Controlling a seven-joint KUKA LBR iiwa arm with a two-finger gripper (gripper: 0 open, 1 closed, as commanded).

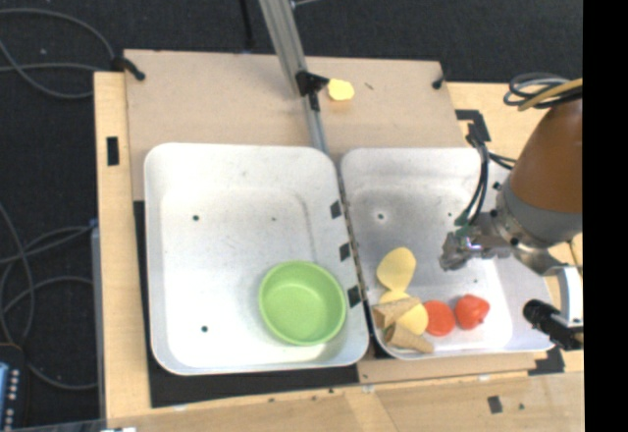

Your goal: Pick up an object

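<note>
- The arm (548, 180) reaches in from the right, its gripper (459, 251) low over the right bin (412, 170) — whether it is wide or narrow, I cannot tell.
- Red objects (457, 314) lie just below it near the front wall, side by side, left to right.
- Green bowl (301, 301) sits upright in the left bin (196, 185).

A: Light looks even and fairly bright, coming from overhead; the two white bins (245, 224) come out nearly washed, with mild glare on their floors.

B: Shadows?

A: Soft, short ones, under the green bowl (302, 302) and along the bin rims. The dark floor swallows detail.

B: Sharpness?

A: Slightly soft and grainy throughout; small things blur together.
</note>
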